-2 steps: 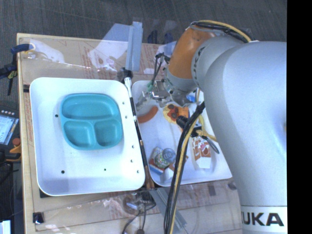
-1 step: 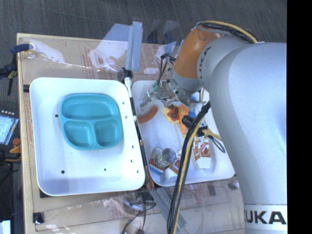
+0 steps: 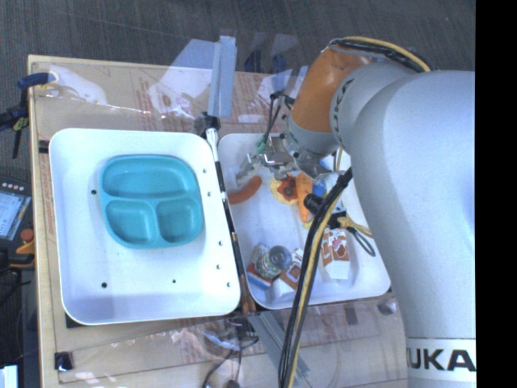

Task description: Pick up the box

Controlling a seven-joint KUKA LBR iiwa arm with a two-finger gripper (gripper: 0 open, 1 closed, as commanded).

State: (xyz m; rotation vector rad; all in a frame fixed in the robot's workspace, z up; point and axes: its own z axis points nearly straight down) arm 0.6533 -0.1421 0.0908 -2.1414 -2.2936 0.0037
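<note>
Cartons and a can [image 3: 277,259] crowd the lower end of the right bin [image 3: 242,241]. Among them the box [image 3: 335,255], a small white carton with a red-brown print, lies at lower right of centre, its long axis running roughly up and down the frame, tilted slightly. Beside it, the left bin [image 3: 73,241] holds a blue divided tray [image 3: 152,199]. Higher up, the gripper [image 3: 260,158] hovers over an orange sausage-shaped toy [image 3: 245,189]; whether it is open or closed cannot be told.

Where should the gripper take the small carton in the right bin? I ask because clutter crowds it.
Judging by its pose, grip the box across its narrow sides from above; it lies by the bin's near-right rim, with a can to its left.
</note>
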